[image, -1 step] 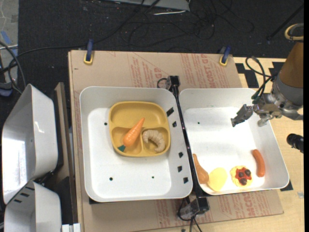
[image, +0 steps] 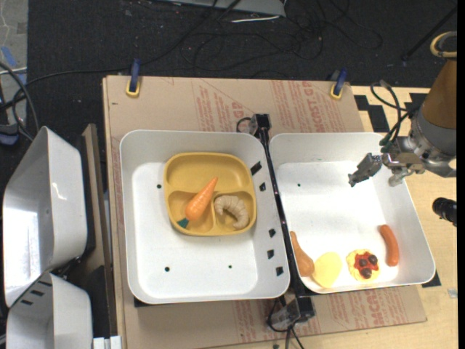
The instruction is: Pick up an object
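Observation:
The right bin [image: 341, 195] holds several toy foods along its near edge: an orange sausage [image: 391, 244], a small yellow pizza piece with red and dark toppings [image: 364, 264], a pale yellow disc [image: 328, 268] and an orange-brown drumstick shape [image: 301, 254]. My gripper [image: 379, 174] hangs over the far right part of this bin, well above and behind these foods. Its fingers stand open with nothing between them. The orange-banded arm [image: 442, 104] enters from the right.
The left bin [image: 145, 260] carries a yellow divided plate [image: 182, 171] with a carrot [image: 201, 198] and a pale shrimp [image: 232, 211] in it. A black divider with clips [image: 270, 195] runs between the bins. Blue-and-yellow clamps [image: 133, 78] [image: 338, 83] hold the cardboard base.

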You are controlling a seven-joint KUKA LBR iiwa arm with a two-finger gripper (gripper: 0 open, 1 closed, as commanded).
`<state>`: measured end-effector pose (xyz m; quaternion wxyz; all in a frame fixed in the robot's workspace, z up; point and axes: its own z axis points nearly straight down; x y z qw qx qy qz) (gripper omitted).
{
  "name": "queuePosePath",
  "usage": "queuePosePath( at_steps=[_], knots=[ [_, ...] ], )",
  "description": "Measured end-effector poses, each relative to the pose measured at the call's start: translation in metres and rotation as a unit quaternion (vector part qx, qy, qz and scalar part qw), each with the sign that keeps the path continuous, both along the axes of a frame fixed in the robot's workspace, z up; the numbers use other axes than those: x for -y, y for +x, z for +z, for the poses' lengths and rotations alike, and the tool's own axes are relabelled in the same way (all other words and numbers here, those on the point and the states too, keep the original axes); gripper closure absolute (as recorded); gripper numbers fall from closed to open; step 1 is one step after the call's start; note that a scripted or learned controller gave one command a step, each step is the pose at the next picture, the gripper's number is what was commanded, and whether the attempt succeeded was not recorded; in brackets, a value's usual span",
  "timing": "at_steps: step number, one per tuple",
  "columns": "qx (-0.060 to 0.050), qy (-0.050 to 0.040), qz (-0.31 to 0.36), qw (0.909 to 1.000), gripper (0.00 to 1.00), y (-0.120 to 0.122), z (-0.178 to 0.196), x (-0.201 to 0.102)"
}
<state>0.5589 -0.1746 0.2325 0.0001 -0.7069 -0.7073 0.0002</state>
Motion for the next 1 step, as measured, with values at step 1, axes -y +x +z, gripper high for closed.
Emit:
queuePosePath(
  at_steps=[1],
  knots=[
    [-0.002,0.0003,-0.001,1.0000,0.00,0.0054,-0.0448,0.0003]
  ],
)
